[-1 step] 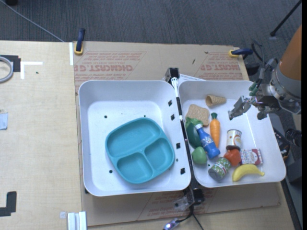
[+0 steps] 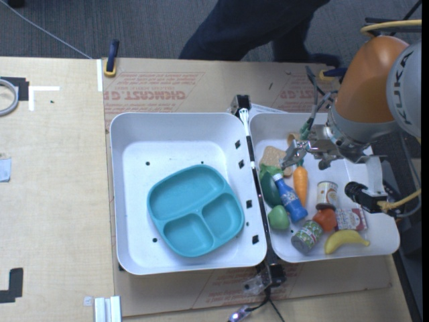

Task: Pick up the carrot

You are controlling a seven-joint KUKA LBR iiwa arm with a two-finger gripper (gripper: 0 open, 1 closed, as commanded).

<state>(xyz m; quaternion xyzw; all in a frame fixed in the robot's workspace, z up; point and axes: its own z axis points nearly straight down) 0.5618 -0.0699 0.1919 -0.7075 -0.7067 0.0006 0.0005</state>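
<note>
The arm is cut off by the right edge, and its bulk hides the far right corner of the right bin. The gripper is a dark tangle of metal just above the carrot; its fingers are too small and cluttered to read. The carrot's top end is lost under that metal. A tan, flat item, perhaps a slice of bread, is partly covered by the gripper. The label on the small can is too small to read, as is the print on the blue bottle. At the far edge, a dark-clothed person is cut off.
</note>
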